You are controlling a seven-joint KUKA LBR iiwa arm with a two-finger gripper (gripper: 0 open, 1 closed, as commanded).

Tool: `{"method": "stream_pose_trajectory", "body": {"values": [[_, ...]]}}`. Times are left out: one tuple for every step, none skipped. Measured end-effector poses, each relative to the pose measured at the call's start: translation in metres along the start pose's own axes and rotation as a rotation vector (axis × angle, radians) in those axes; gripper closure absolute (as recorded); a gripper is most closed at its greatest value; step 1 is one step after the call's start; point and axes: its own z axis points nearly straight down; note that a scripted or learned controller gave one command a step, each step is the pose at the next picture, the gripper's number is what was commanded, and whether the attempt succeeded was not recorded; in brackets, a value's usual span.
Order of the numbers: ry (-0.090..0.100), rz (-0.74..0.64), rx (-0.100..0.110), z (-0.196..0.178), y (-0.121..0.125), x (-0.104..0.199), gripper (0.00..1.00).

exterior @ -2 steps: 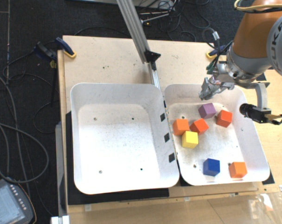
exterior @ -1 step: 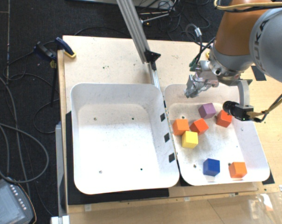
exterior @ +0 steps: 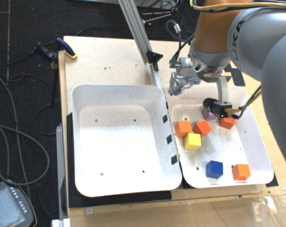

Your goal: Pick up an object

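A left bin (exterior: 119, 141) sits beside the right bin (exterior: 256, 150) holding coloured blocks (exterior: 192, 141), while the arm's jaws (exterior: 179, 86) hover above that bin's far-left corner, their spread impossible to tell

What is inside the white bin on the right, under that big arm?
The right bin holds small blocks: a yellow block, a blue block and four orange or red blocks. The arm covers the bin's far corner, so more may lie there.
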Motion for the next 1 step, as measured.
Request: {"method": "stream_pose_trajectory", "body": {"values": [[0.000, 0.001, -0.001, -0.0038, 0.0118, 0.0527, 1.00]]}}
